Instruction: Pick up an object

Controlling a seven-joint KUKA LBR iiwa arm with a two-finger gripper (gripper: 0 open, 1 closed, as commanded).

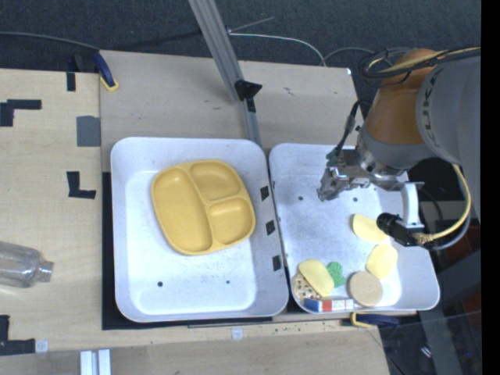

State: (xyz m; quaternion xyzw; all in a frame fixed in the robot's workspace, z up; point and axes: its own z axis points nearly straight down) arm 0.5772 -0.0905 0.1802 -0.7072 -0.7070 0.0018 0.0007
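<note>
In the camera view, the gripper (332, 184) hangs over the upper middle of the right bin (301, 233), right of frame centre, its dark fingers pointing down toward bare white floor; nothing sits between them, and how far apart they stand I cannot tell. The candidates for picking lie clustered in the lower right of that bin: a pale yellow piece (365, 226) just below the wrist, another yellow piece (382, 261) lower down, a round tan disc (365, 287), a yellow lump (316, 276) and a small green item (335, 272) beside it. They look like light, stiff plastic toys, probably smooth and a little slippery; the nearest yellow piece, lying apart, seems best taken across its narrow width. In the left bin (129, 233) rests a yellow divided plate (203, 205), wide and awkward for two fingers except at its rim.
</note>
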